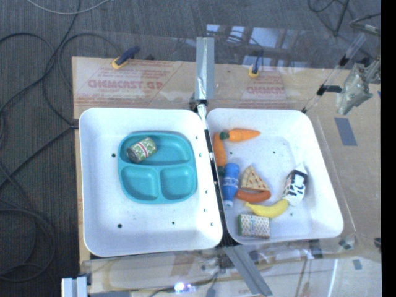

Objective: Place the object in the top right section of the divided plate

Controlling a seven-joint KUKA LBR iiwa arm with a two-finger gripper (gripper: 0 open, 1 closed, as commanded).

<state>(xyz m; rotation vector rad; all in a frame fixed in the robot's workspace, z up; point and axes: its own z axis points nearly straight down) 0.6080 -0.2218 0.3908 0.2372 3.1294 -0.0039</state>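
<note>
Teal divided plate (158,175) sits in the left bin (99,228) — a small can (142,149) lies in its upper section, toward the left. Claw (354,91) hangs off right of the bins; its state cannot be told.

The robot's body shows as a pale grey, metallic-looking pincer (359,86) at the upper right — a cluster of slim, angular parts with lighter highlights. A thin dark rod or cable runs beside it. Finer detail is too small and blurred to tell.
</note>
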